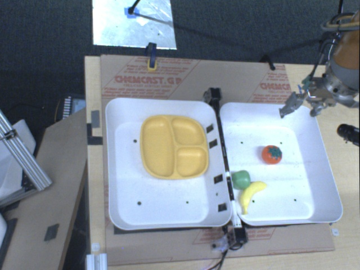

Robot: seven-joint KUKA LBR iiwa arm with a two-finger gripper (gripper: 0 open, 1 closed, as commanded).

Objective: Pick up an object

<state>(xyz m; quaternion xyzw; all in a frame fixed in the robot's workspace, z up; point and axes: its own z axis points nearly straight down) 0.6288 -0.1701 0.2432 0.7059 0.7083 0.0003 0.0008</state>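
At the front of the right bin (315,167) a yellow banana (250,195) lies by the near left corner. A green ball-shaped fruit (241,179) is touching the banana's far end. A bit farther back and to the right sits a red tomato (271,154) with a green top, apart from the other two. In the left bin (121,167) a yellow plate (173,146) with three parts lies flat in the middle. Both bins rest on a desk (236,75) with brown card on it. At the far right edge of the right bin, the end effector (301,107) hangs with its two fingers spread apart and nothing between them.
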